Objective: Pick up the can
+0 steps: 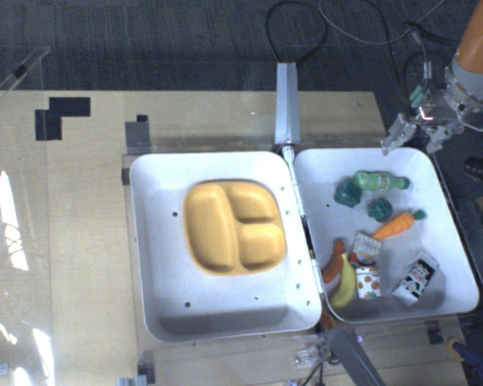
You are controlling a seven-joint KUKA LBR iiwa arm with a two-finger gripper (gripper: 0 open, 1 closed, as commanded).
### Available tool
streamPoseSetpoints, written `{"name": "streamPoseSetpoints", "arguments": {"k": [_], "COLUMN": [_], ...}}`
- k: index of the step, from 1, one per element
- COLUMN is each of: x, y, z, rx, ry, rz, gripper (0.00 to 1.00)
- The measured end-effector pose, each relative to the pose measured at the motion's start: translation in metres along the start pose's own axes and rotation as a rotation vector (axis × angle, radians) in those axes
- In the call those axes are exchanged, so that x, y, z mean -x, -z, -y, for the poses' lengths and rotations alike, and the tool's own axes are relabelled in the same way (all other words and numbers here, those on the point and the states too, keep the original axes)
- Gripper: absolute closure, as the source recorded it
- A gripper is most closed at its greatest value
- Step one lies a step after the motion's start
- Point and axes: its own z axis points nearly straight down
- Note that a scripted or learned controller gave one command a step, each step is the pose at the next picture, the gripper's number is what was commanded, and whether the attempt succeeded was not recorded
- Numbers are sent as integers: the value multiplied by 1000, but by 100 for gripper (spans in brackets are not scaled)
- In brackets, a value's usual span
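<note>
The fingers (395,137) are standing spread apart with nothing between them, and the gripper (417,131) is hovering well beyond the carrot (393,225), up and to the right of it, over the far rim of the right bin (458,241).

The can (367,283) is sitting near the carrot on its front-left side. I am taking it to be the short white piece with red printing, though at this size its shape is hard to make out. It is touching, or nearly touching, the banana (342,284) on the side away from the carrot. A small tilted packet (367,247) is lying between it and the carrot, and a black-and-white carton (415,277) is resting to the front of the carrot, apart from the can.

Judging by its look, the can is going to behave as a stiff, light thing with smooth walls that may be slipping under a weak pinch. The safest hold is probably across its body from above, with the fingers coming down on the two sides not crowded by the banana and the packet.
</note>
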Motion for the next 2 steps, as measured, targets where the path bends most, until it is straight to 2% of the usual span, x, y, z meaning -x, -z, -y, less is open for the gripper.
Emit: {"name": "streamPoseSetpoints", "arguments": {"k": [1, 2], "x": [23, 39], "y": [-175, -180], "z": [8, -12], "rx": [-1, -46], "ry": [-47, -189], "rz": [0, -14], "gripper": [0, 0]}}
